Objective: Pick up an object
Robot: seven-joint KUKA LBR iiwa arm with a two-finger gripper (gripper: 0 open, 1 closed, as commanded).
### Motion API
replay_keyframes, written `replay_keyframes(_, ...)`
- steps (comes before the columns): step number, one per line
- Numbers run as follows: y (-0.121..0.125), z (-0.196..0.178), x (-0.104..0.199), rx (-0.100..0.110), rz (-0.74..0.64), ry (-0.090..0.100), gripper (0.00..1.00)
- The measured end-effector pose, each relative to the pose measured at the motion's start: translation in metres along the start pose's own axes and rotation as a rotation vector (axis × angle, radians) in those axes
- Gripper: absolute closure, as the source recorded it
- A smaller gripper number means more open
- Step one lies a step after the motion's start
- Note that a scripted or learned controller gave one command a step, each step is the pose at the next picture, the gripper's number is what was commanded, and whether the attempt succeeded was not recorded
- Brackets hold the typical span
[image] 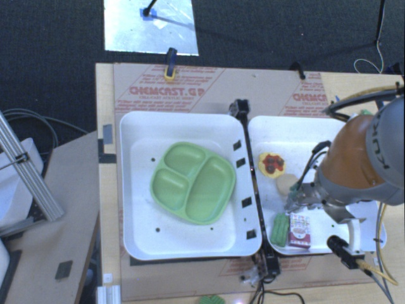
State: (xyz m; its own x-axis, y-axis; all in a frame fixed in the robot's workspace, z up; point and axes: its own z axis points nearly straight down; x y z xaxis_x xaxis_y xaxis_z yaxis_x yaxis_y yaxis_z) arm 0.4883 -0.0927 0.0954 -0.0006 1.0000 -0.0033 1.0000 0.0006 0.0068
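Objects are lying in the right bin [329,126]: a pastry [273,164] with red topping near the divider, a tan disc [285,183] just below it, a green packet [280,228] and a red-and-white box [299,229] side by side at the front edge. Arm [357,160] is reaching in from the right; gripper [295,199] is hovering just beside the disc, above the box. Cannot tell the state of the fingers. Green tray [192,182] is sitting in the left bin [136,170].
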Motion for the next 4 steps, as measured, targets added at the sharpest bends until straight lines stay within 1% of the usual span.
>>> replay_keyframes(1,0.001,-0.094,0.071,-0.003,-0.012,0.006,1.00)
replay_keyframes(2,-0.001,-0.089,0.156,0.005,-0.012,0.006,1.00)
replay_keyframes(3,0.049,-0.138,0.126,-0.002,-0.004,0.002,1.00)
replay_keyframes(4,0.000,-0.088,0.189,0.012,-0.009,0.006,1.00)
